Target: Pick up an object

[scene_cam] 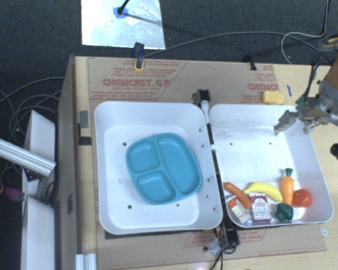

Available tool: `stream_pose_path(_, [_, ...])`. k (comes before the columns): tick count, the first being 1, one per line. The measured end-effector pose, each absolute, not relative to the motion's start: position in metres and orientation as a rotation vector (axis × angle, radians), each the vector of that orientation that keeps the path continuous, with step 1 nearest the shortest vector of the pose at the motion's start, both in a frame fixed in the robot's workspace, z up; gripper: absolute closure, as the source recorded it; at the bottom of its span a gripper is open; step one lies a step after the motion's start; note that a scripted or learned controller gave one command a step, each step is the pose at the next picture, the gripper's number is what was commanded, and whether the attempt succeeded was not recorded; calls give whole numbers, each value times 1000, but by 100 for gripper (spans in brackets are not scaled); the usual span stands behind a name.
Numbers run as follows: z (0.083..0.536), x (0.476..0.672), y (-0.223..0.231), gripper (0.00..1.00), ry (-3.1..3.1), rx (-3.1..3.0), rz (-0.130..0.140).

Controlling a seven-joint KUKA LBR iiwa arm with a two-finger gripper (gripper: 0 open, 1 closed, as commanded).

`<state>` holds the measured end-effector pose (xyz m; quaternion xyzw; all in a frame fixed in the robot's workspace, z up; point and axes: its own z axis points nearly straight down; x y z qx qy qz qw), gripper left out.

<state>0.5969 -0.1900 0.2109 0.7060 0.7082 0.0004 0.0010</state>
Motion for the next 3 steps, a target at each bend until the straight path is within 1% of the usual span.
stream_pose_path(1, [95,663,-202,0,2228,2217,-2])
stream_pose_path(2, [109,665,-202,100,2227,2207,2])
stream_pose_path(3, [120,666,-203,100,2230,2199,3])
